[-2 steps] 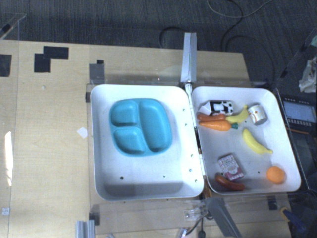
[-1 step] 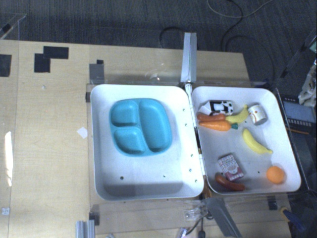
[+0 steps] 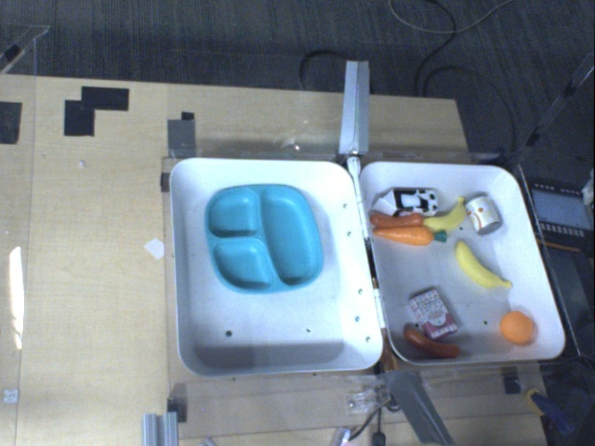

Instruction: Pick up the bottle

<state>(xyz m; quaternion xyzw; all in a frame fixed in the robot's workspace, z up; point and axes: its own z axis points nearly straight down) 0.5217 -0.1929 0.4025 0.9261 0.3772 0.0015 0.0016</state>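
Though beside carrot (image 3: 403,236), bottle (image 3: 414,199) (right bin (image 3: 488,309))

Two white bins side by side on a wooden bench. Left bin (image 3: 191,342) holds a blue divided plate (image 3: 265,237), upper centre. Right bin (image 3: 530,249), along its upper edge: black-and-white bottle (image 3: 413,199) lying down, carrots (image 3: 402,229) just below it, a yellow banana (image 3: 447,217) beside a silver can (image 3: 482,214). Mid-right: second banana (image 3: 481,268). Lower part: small patterned box (image 3: 432,311), sausage (image 3: 430,342) touching below it, orange (image 3: 518,327) at lower right.
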